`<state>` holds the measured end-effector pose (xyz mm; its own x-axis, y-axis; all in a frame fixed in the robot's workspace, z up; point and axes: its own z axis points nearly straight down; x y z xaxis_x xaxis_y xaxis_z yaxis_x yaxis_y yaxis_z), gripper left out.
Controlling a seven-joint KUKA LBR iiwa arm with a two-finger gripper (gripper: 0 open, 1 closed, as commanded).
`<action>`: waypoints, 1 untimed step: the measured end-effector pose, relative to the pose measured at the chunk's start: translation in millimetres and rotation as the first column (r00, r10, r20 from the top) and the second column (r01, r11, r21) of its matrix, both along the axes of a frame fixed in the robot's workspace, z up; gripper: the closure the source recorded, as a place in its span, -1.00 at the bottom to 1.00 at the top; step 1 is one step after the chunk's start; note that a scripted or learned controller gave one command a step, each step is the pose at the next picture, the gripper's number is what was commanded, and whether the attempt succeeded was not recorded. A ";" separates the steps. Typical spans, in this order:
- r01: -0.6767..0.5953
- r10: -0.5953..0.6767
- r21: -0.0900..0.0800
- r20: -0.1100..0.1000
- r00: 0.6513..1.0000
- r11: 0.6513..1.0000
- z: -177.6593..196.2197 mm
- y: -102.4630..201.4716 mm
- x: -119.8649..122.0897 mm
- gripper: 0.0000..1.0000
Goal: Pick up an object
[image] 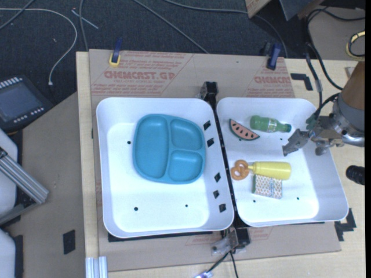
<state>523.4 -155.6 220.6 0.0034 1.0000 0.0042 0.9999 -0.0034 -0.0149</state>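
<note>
Dark carpet with loose cables is surrounding the table (87,155), which is carrying two white bins side by side. Left bin (116,201) is holding a blue divided plate (170,148). Right bin (324,204) is holding a watermelon slice (243,130), green bottle (269,124), yellow bottle (270,169) with an orange ring (240,169) touching its end, and a patterned packet (268,186) just below the yellow bottle. End effector (306,142) is hovering right of the green bottle, fingers spread, pinching nothing.
</note>
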 end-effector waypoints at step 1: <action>-0.004 0.004 -0.003 0.014 1.000 1.000 7.1 0.5 2.8 -1.00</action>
<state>526.2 -155.2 227.6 -0.0006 1.0000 0.0014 1.0000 0.0006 -0.0012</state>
